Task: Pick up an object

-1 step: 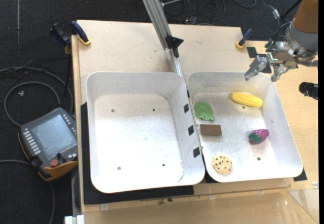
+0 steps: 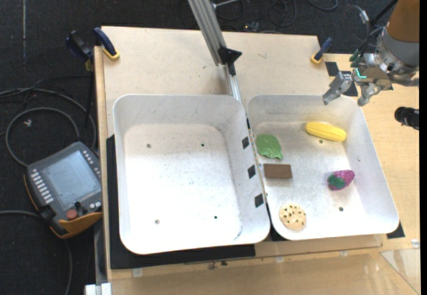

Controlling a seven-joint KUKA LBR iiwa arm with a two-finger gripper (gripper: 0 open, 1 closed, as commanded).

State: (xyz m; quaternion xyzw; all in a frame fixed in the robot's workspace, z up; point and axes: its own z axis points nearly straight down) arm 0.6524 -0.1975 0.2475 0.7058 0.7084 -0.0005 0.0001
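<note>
In the right bin (image 2: pixel 373 173) we count five small objects lying loose on its white floor. A yellow piece shaped like a corn cob (image 2: pixel 325 131) lies near the far wall. A green leaf-like piece (image 2: pixel 269 147) sits toward the bin's left wall, and just in front of it lies a flat brown block (image 2: pixel 277 171); we cannot tell whether the two touch. A purple and green lump, perhaps a toy bunch of grapes (image 2: pixel 341 179), rests toward the right wall. A round tan cookie (image 2: pixel 292 217) with dark specks lies at the near left corner.

Above the far right corner of that bin we see the gripper (image 2: pixel 349 93), its jaws parted with two fingers spread apart and nothing between them. It hangs beyond the corn cob and well apart from the other pieces. The grey arm (image 2: pixel 403 40) with its orange band comes in from the right edge.

The left bin (image 2: pixel 133 127) sits beside the right one, their walls touching along the middle, both on the pale counter (image 2: pixel 167 60). A slanted metal rail (image 2: pixel 203 10) runs down to the far end of that seam. Yellow clamps (image 2: pixel 107 47) grip the counter's far corners. On the dark floor at left lies a grey and orange teach pendant (image 2: pixel 63 187).
</note>
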